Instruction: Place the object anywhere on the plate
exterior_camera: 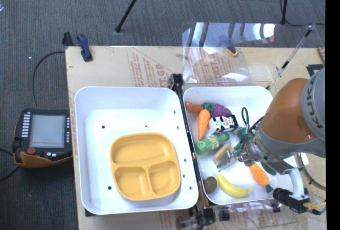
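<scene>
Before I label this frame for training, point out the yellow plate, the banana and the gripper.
yellow plate (142, 150): camera view, floor of its large top compartment.
banana (232, 187): camera view, middle of its curved body.
gripper (229, 158): camera view, between its fingertips.

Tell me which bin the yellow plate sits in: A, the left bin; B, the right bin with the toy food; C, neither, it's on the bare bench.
A: the plate lies flat on the floor of the left bin, while the banana and carrot lie in the right bin.
</scene>
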`<state>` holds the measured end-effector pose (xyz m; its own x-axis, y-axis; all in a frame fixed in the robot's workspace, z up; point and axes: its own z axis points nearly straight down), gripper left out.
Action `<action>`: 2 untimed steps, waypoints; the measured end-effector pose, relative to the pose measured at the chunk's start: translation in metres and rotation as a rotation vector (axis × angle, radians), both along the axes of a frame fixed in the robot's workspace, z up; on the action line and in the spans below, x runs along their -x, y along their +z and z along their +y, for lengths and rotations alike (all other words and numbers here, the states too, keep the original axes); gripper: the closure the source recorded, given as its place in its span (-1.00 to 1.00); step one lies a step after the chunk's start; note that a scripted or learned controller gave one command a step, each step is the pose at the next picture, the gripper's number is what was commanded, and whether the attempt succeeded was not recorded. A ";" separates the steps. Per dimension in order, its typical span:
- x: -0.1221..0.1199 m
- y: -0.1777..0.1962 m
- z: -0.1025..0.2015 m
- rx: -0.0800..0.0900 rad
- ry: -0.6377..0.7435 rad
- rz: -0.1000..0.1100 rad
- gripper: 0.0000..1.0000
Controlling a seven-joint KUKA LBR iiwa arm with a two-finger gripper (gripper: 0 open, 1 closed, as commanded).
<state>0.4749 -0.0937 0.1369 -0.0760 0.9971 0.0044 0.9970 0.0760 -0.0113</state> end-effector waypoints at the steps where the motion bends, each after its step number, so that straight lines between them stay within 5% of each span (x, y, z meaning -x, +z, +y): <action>1: -0.001 0.012 0.010 0.002 -0.114 -0.003 -1.00; 2: -0.001 0.011 0.010 0.002 -0.113 -0.003 -1.00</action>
<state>0.4755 -0.0838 0.1483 0.0372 0.9993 0.0023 0.9993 -0.0371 -0.0088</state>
